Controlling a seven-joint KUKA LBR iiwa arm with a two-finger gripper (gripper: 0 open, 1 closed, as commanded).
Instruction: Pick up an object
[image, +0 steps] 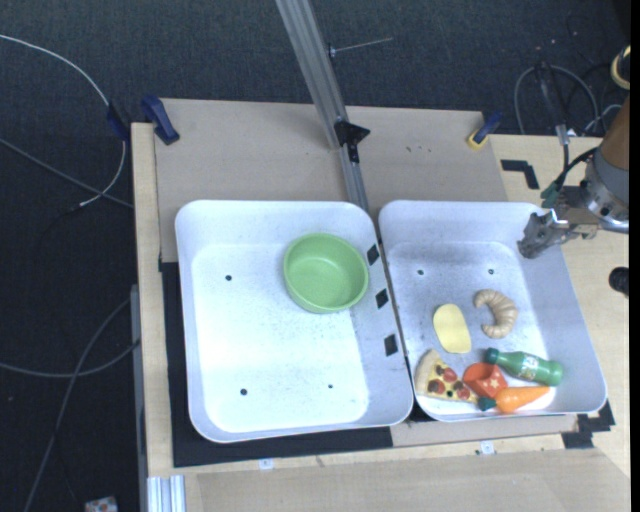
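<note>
- Camera view from above takes in two white bins side by side: the left bin (215, 330) carries a green bowl (324, 271) near its far right corner, and the right bin (570, 300) carries the small toy foods.
- Those toys crowd the right bin's near edge: a pizza slice (440, 378), a yellow piece (451, 327), a croissant (497, 310), a green bottle (526, 367), a red piece (482, 380) and a carrot (522, 397) touching one another.
- The gripper (537, 238) sits over the right bin's far right corner, well apart from the toys; nothing is seen in it, and how wide it stands I cannot tell.
- Judged by look, the toys are light, stiff, smooth plastic, likely slippery.
- The croissant lies a little apart, so gripping across its curved middle seems the cleanest pick.
</note>
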